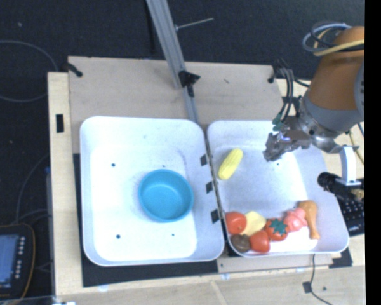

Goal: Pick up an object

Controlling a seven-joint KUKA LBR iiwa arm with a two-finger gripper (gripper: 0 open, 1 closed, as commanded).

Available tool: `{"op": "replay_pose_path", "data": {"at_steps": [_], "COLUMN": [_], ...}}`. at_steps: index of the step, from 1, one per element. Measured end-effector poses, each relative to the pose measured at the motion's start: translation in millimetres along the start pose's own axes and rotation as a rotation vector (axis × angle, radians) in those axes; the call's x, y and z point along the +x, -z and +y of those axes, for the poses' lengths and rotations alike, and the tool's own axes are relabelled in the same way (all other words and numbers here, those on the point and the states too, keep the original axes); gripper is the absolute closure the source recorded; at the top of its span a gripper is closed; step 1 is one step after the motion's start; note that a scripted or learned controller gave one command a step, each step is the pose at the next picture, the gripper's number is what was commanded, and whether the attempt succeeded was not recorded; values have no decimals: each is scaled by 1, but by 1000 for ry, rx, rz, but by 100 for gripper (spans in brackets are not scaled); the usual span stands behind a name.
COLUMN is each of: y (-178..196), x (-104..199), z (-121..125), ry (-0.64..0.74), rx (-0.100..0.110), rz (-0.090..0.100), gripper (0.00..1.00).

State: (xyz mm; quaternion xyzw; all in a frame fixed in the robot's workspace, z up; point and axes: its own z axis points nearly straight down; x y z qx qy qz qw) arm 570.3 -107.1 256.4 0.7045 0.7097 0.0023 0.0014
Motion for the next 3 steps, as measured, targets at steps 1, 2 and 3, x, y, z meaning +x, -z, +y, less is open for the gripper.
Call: {"op": "replay_pose_path", "data": {"at_steps": [1,2,3], "y": [-14,-4,2], "x": [50,99,151], "z": [13,26,40], "ry": [0,2,3], "rx": [9,5,6], "rz": [0,2,2], "gripper": [100,100,100]}}
